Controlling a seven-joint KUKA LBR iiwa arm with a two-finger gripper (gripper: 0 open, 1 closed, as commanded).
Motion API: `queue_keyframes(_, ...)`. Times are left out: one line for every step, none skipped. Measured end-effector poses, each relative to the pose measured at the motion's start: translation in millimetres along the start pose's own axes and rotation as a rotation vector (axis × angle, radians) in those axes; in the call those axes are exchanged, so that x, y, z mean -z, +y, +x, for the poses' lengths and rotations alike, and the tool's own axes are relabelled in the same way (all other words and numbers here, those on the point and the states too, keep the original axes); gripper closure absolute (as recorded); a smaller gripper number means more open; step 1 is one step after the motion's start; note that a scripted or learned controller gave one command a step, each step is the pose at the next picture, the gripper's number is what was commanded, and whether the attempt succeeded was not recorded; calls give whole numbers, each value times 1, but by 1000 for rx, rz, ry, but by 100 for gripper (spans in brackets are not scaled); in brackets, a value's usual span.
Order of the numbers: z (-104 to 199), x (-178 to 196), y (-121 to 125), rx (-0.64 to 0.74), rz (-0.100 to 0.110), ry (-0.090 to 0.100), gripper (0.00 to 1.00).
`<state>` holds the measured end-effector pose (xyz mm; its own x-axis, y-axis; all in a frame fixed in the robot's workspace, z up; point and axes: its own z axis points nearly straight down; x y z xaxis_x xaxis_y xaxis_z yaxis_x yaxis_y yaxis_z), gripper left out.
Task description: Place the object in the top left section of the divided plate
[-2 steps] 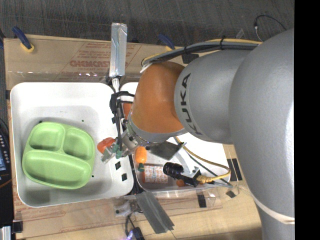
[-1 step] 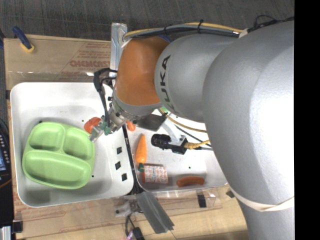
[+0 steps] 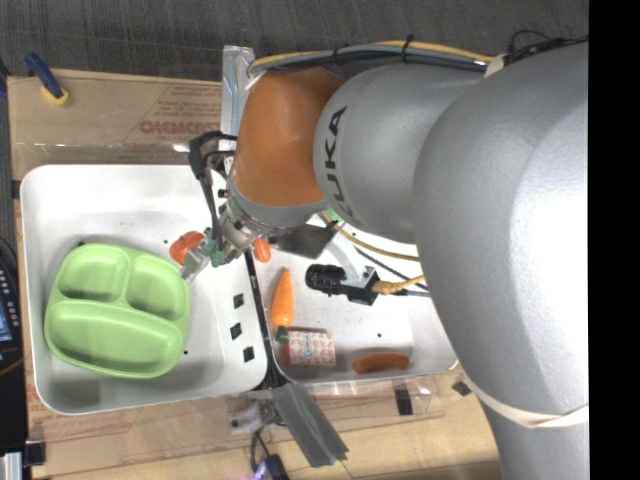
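Note:
A green divided plate (image 3: 112,336) lies in the left bin, with two small sections on its far side and one large section on its near side. My gripper (image 3: 200,258) hangs just off the plate's upper right rim, above the left bin's floor. A small orange object (image 3: 184,245) sits between its fingers, and the gripper is shut on it. The orange-banded wrist and the grey arm cover much of the right bin.
The left bin (image 3: 120,193) has bare white floor behind the plate. In the right bin lie a carrot (image 3: 283,298), a labelled can (image 3: 310,349) and a reddish sausage (image 3: 381,363). Another orange bit (image 3: 262,251) shows beside the bins' shared wall.

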<state>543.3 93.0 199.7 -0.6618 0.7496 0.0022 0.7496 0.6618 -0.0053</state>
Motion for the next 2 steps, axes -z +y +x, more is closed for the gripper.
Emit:
queue_keyframes(-64, -9, -15, -54, -3, -2, 100)
queue_keyframes(-63, -9, -118, -115, -2, 0, 100)
